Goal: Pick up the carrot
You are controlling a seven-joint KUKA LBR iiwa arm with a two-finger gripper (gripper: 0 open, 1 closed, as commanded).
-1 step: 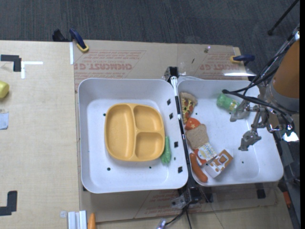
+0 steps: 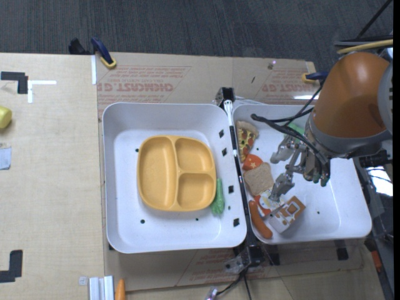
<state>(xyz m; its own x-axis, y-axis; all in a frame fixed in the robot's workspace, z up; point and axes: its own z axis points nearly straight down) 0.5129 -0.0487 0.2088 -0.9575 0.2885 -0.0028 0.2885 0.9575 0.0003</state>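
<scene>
Carrot [image 2: 261,225] lies in arm-side bin [image 2: 337,211] on cardboard [image 2: 162,80]; dark carpet [image 2: 187,11] beyond.

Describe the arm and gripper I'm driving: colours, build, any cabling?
The arm shows a rounded orange band over a grey collar. Below it, the gripper is bare silver metal with slender linked fingers. Dark cables run along the wrist, and a green one loops beside them.
</scene>
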